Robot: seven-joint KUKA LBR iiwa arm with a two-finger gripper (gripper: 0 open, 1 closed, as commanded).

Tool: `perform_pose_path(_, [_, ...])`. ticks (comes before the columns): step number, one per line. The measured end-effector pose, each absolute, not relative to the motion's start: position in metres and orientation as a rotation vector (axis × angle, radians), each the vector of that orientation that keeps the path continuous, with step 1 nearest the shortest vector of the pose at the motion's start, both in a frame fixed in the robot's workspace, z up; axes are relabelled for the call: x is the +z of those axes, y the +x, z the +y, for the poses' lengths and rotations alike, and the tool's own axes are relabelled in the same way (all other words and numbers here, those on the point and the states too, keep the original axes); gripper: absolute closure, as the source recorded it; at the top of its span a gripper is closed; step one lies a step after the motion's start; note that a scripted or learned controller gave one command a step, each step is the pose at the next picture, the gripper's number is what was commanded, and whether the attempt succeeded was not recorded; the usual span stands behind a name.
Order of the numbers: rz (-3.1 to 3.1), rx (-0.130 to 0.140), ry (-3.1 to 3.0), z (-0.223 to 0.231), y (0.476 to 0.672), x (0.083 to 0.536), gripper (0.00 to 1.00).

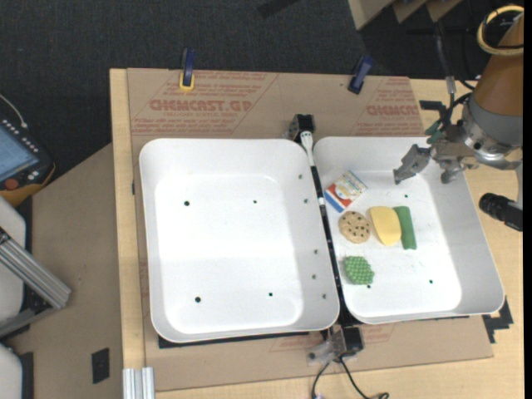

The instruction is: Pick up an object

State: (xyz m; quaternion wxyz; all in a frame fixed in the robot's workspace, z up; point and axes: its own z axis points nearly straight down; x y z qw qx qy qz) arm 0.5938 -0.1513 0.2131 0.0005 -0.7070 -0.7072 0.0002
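Camera view, from above the bench: your arm comes in at the upper right of the frame, its orange band showing above the grey wrist, and its gripper hangs over the upper right part of the right bin. You can see two dark fingers spread well apart, one pointing toward the middle of the frame, the other nearer the wrist, with nothing between them. Whether the tips touch the bin floor, you cannot tell.

Your candidate objects lie clustered in the left half of that bin, below and to the left of the gripper and apart from it. A small red, white and blue packet sits highest, near the divider. Below it a round brown cookie lies just beside a yellow block, and a green bar runs along the yellow block's right side, touching it or nearly so. A green dotted piece rests lowest, toward the bin's lower left.

The left bin fills the centre of the frame, both bins resting on a brown board printed with red lettering, held at its top edge by two clamps.
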Motion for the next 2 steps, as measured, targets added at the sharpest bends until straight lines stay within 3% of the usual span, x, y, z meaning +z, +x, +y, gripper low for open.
perform_pose_path(1, [-2.208, 0.012, -2.217, -0.164, 0.54, 0.099, 0.0])
perform_pose_path(2, [-2.227, -0.003, -2.227, -0.188, 0.572, 0.146, 0.0])
